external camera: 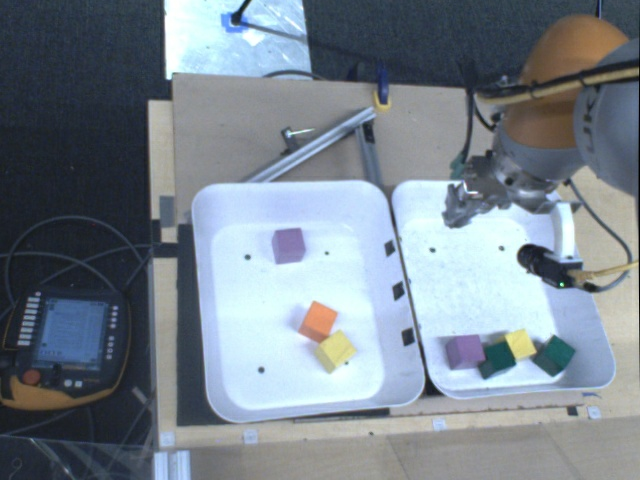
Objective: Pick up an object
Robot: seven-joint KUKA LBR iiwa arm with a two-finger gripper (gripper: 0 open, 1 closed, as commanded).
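The hand (462,208), its opening not discernible, is seen over the right bin's (575,383) far-left corner, well apart from the purple cube (464,350) at the near wall.

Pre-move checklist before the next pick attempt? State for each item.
1. Candidates in reach: ok. Right bin holds a purple cube, two green cubes and a yellow cube along its near wall.
2. Gripper position: not ok. It hangs over the right bin's far left corner, away from that cluster.
3. Gripper free of load: ok, no object seen at it.
4. Target separation: not ok. The purple, one green and the yellow cube touch or nearly touch.
5. Easier option: ok. In the left bin a purple cube stands alone.
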